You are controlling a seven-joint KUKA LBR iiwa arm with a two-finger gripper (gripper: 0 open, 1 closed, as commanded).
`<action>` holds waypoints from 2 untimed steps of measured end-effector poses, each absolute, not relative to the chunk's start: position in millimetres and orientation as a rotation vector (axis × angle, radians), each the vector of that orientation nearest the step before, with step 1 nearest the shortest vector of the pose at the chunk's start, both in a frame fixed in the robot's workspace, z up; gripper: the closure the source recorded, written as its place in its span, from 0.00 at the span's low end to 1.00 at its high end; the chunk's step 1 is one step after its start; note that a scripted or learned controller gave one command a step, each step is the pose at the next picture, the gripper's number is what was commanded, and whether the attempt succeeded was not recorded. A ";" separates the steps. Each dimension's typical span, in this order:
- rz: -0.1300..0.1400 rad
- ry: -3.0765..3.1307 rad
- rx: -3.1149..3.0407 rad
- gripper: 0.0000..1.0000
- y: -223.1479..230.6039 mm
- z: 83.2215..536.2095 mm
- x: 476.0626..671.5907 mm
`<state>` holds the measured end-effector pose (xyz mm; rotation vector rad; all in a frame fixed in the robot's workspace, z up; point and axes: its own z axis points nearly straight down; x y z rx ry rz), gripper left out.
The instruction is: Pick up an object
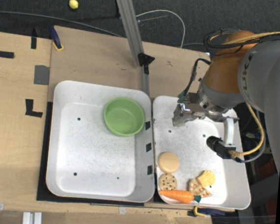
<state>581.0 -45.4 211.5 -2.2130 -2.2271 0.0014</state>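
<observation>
My hand [181,115] hangs over the right bin [235,192], up at its 11 o'clock corner; can't tell its state from this angle. Nothing visibly in it. Pickable stuff is clustered at the bin's 6 o'clock: bun [168,162], cookie [167,180], carrot [177,196], corn piece [205,178]. Green bowl [124,116] sits in the left bin [60,175] at 12 o'clock. Risk: items are packed touching (carrot hugs the rim), so a descent there may nudge neighbours or close on air.

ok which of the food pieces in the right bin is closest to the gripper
The plain tan bun, top of the cluster, lies closest below the gripper; the cookie, carrot and corn lie farther.
</observation>
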 end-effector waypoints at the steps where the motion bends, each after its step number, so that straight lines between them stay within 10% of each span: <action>1: 0.000 -2.227 -2.211 1.00 6.3 203.2 599.2; 2: -0.003 -2.229 -2.212 1.00 59.5 218.6 615.9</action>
